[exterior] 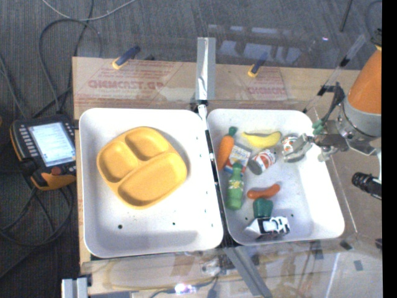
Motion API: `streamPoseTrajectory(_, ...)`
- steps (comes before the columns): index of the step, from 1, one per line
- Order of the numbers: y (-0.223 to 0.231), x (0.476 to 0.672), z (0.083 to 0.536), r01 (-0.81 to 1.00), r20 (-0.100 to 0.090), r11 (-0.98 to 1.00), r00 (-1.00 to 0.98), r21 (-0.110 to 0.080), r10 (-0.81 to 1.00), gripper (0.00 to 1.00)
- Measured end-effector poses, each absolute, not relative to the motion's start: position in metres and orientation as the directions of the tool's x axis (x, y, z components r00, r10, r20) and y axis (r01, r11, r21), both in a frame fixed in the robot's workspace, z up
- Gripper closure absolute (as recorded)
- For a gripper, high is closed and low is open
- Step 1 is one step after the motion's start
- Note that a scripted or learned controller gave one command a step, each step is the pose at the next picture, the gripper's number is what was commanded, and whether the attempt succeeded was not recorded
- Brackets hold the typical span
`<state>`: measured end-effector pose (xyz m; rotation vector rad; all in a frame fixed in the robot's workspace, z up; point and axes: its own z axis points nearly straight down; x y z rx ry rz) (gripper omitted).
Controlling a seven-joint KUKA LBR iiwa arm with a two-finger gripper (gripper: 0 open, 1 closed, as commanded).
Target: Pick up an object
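Green bottle [234, 188] upright in frame, long axis parallel to carrot [224, 151].

grey carpet floor [93, 36], cables [68, 17], perhaps plywood bench [149, 82]

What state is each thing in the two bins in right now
yellow divided plate: upright, flat in the left bin
carrot: lying down, right bin
banana: lying down
green bottle: on its side
red pepper: lying flat
can: tipped over
gripper: low over the right bin
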<state>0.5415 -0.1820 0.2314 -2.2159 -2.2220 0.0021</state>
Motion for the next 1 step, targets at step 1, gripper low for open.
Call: streamPoseTrajectory(1, -0.1934, 0.5953, 0.1687, 0.999, -0.002, 0.036, -0.036, -0.003, 0.999, 0.00)
